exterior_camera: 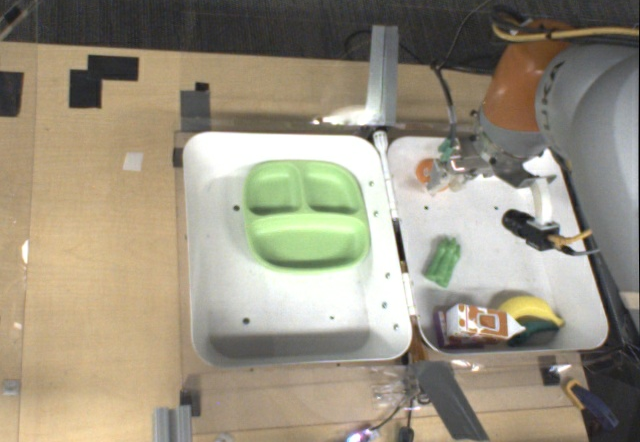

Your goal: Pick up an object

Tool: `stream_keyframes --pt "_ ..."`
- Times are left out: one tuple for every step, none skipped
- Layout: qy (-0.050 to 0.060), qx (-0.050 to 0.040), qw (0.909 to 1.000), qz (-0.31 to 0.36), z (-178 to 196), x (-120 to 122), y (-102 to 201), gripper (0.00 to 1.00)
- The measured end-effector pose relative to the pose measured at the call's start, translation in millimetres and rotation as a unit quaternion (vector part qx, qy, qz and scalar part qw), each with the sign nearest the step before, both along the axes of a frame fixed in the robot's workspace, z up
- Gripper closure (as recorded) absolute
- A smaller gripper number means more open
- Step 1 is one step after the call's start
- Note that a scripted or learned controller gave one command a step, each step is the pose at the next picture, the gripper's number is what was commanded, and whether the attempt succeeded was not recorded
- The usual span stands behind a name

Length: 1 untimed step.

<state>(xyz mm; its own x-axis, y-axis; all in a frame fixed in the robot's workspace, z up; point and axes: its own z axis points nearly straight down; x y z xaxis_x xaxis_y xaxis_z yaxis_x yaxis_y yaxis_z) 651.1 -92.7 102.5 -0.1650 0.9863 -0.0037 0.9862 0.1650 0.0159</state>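
Note:
My gripper (pixel 452 172) is down in the far left corner of the right bin (pixel 575 275). A small orange object (pixel 425 170) lies right beside it on its left, partly hidden by it. A small green object (pixel 442 261) lies in the middle of that bin, apart from the gripper. Along the near edge lie a brown and white carton (pixel 478 325) on its side and a yellow banana (pixel 530 310) with a dark green thing (pixel 541 332) under it.
The left bin (pixel 215 260) holds a light green divided plate (pixel 305 213) at its middle. A metal divider (pixel 393 230) separates the two bins. The grey arm with its orange band (pixel 515 90) reaches in over the right bin's far right corner.

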Motion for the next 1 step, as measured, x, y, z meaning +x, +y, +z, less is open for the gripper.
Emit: stream_keyframes --pt "0.005 0.0007 0.9997 0.023 84.6 19.0 113.5 1.0"
